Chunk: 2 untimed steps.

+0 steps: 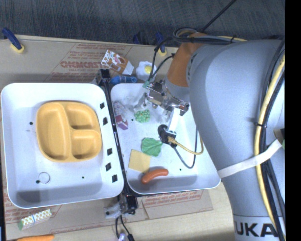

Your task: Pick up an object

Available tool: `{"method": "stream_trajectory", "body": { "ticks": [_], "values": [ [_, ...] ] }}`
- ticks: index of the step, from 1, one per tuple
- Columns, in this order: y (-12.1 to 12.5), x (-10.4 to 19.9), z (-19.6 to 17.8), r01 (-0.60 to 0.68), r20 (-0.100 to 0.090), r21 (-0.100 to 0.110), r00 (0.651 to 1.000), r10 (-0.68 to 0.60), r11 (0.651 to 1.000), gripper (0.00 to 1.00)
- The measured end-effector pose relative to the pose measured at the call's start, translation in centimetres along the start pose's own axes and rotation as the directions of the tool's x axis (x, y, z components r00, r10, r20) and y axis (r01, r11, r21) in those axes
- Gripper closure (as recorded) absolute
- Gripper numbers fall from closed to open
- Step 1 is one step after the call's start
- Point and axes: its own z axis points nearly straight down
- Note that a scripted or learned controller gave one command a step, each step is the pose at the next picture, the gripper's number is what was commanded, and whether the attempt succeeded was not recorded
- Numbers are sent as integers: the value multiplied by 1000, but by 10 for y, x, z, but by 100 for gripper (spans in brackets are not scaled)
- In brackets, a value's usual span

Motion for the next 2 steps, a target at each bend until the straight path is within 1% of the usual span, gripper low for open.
{"method": "stream_trajectory", "body": {
  "ticks": [1, 2],
  "values": [
    [-18, -15, 2, 295, 1, 5, 956, -295, 956, 0],
    [12, 22, 1, 374, 1, 1, 928, -374, 928, 0]
  ]
}}
